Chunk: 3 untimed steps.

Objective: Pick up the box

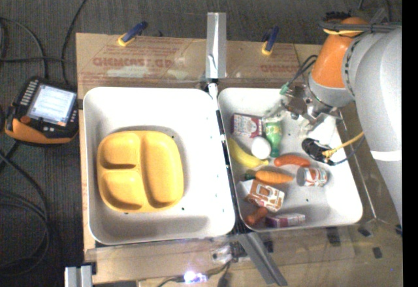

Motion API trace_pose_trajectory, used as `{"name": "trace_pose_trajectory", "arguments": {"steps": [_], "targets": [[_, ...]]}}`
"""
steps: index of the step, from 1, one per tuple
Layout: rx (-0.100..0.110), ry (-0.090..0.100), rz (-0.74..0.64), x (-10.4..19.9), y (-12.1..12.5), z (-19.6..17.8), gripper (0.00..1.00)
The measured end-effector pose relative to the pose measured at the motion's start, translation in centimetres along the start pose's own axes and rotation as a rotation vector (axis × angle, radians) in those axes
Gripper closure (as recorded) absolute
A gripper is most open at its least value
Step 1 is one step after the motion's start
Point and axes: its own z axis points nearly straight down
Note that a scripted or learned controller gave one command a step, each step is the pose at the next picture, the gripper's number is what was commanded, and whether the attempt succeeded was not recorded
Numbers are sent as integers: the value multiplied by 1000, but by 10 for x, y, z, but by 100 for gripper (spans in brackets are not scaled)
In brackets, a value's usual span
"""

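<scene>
Far left, off the counter (91,50): a handheld pendant (44,111) with a lit screen, resting on the dark floor amid cables. On the counter, two blue-and-yellow clamps (132,33) along the back edge. Left bin (91,148): holds a yellow divided tray (140,170), sitting left of centre, three compartments facing up. Between the bins, a metal post (216,44) rising at the back.

Right bin (349,201): crowded. At the back left, the box (246,125), small, maroon and white, lying flat just beside a green bottle (272,135). Below these, a banana (243,156) touching a white round cap-like item (260,148). Further toward the front, a carrot (274,176), a red sausage-shaped piece (291,161), a small can (313,176) on its side, an orange-and-white packet (266,195), and a flat pink-purple carton (285,219) at the front wall.

At the right, the grey arm with orange band (330,60) reaching in over the back of the right bin. Tool (299,104) hanging above the bin's back right area, right of the green bottle and apart from the box. Finger spread: cannot tell from this angle. Nothing visibly gripped.
</scene>
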Motion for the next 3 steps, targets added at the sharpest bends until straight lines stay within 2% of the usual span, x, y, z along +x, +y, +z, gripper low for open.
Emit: {"name": "trace_pose_trajectory", "arguments": {"steps": [1, 2, 3], "targets": [[14, -15, 152, 45, 15, 14, 0], [3, -1, 362, -5, -52, 5, 0], [-1, -2, 727, -4, -75, -200, 0]]}}
